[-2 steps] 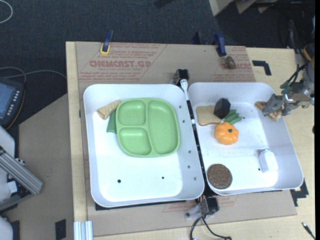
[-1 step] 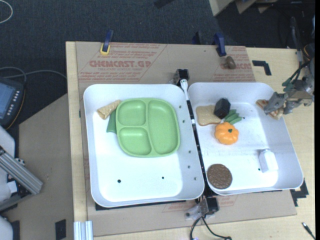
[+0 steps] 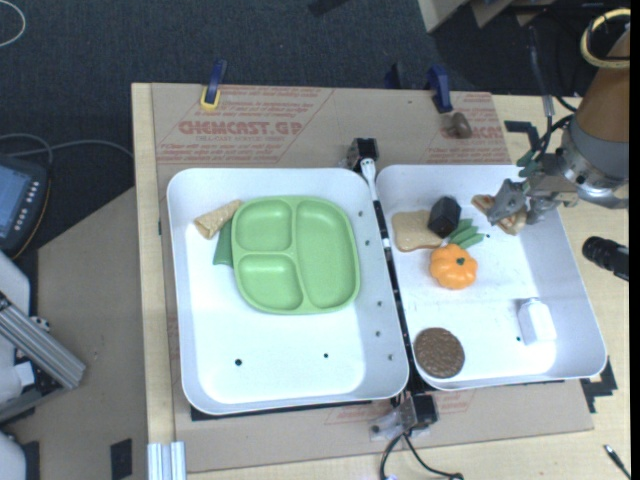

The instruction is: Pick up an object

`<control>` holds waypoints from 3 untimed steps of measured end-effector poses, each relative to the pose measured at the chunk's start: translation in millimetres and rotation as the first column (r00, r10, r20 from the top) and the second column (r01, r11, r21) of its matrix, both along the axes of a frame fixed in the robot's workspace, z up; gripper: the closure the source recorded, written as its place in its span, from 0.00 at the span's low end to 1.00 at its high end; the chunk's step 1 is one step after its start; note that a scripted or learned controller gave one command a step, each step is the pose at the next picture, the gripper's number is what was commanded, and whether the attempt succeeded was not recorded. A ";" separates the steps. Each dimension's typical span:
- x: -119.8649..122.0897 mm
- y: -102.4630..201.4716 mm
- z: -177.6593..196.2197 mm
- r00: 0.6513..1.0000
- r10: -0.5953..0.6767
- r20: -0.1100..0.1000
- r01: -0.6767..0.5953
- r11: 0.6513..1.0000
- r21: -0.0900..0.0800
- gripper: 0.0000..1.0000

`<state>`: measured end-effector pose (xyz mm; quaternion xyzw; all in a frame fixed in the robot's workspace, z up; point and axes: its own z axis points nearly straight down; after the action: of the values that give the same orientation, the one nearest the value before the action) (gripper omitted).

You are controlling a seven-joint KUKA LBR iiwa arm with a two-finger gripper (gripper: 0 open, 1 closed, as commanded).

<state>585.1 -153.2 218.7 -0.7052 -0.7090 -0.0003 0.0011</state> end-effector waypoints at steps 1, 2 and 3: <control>0.4 44.1 0.8 1.000 0.000 -0.001 0.000 1.000 0.000 1.00; 13.3 93.9 8.3 1.000 0.001 0.004 -0.001 1.000 -0.001 1.00; 19.5 149.8 -2.0 1.000 0.001 -0.001 -0.001 1.000 0.001 1.00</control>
<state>604.6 -3.4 216.7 -0.7049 -0.7093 -0.0003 0.0015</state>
